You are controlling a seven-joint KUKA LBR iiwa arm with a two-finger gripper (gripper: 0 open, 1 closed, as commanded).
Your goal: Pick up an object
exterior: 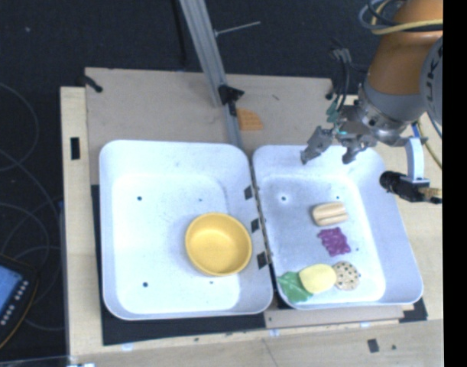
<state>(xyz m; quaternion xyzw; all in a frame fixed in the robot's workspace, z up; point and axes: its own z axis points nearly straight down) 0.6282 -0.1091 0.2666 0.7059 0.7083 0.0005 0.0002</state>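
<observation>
My gripper hangs open over the far edge of the right bin, with nothing between its fingers. Below it in that bin lie a tan bread roll, a purple bunch of grapes, a speckled round cookie, a yellow lemon-like piece and a green leaf at the near left corner. All of them sit well apart from the gripper, toward the front of the bin.
A yellow bowl sits in the left bin, near its right side. A grey metal post rises behind the bins at the middle. An orange tag lies on the bench behind the bins.
</observation>
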